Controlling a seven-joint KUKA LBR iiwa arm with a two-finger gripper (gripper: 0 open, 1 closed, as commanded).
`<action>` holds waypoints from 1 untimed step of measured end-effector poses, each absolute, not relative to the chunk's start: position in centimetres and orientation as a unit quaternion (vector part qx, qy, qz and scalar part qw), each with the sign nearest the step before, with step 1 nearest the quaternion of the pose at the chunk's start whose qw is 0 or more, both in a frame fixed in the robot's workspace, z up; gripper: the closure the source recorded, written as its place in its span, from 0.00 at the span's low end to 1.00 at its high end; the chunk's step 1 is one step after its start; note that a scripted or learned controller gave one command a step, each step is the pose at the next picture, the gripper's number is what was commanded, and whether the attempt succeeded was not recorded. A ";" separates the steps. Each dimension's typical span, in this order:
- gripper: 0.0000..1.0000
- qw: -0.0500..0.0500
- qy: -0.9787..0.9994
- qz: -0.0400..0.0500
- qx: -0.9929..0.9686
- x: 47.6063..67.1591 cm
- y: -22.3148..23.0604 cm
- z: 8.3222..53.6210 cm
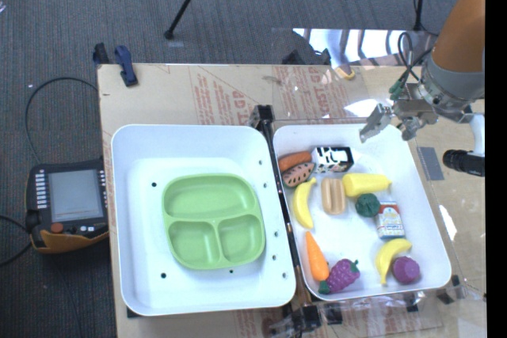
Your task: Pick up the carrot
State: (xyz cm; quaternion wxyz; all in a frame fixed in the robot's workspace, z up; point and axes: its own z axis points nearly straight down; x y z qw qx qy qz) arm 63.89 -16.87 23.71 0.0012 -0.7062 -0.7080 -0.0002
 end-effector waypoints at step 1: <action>0.00 0.009 -0.757 0.001 -0.653 57.5 -21.0 8.7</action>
